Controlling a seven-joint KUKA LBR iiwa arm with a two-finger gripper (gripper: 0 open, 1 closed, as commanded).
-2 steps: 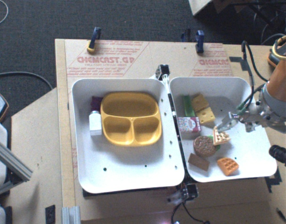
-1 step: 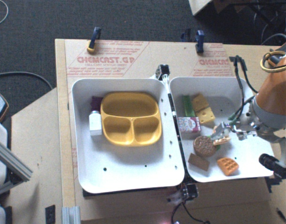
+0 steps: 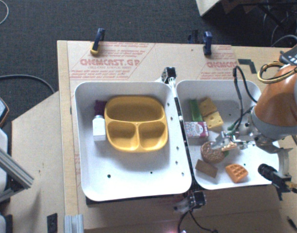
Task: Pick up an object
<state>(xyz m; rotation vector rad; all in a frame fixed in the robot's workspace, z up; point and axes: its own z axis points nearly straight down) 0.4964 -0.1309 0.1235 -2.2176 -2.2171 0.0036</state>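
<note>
In the right bin [image 3: 245,182], nearest its front edge, lie a waffle-gridded orange piece [image 3: 237,172] and a flat brown slab [image 3: 206,168]; just behind them a round, speckled brown cookie [image 3: 211,152] sits directly under the metal fingers [image 3: 221,143], which I cannot tell to be wide or narrow; farther back are a pink carton [image 3: 196,129], holed yellow cheese [image 3: 210,113] and a green bar [image 3: 195,109]; the left bin [image 3: 85,144] holds a glossy yellow divided plate [image 3: 136,123].

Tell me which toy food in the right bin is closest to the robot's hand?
The round brown cookie. It sits right under the hand, while the waffle lies farther off.
</note>
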